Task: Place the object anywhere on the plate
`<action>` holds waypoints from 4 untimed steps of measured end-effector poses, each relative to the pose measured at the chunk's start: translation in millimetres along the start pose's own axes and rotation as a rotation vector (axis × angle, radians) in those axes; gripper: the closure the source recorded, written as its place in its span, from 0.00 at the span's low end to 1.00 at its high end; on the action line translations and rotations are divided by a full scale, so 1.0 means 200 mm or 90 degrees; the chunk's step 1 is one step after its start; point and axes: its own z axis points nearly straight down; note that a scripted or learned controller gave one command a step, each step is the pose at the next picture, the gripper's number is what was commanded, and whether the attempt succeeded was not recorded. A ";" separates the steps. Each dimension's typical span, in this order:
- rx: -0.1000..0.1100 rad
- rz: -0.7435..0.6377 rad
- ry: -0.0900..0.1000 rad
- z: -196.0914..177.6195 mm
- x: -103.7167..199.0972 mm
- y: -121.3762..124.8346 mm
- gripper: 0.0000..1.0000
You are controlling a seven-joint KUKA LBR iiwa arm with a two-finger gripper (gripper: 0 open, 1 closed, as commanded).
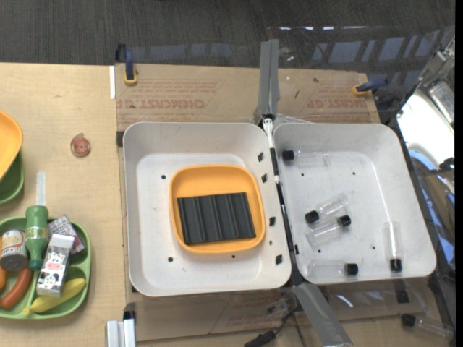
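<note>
Bright, even overhead light, soft shadows, sharp focus; glare whitens the right bin (405, 194).

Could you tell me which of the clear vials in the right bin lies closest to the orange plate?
The vial with its black cap at the left end, upper of the crossed pair mid-bin; the other vials lie farther from the plate.
</note>
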 end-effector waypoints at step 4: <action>-0.002 -0.726 0.001 0.10 0.03 -0.08 0.00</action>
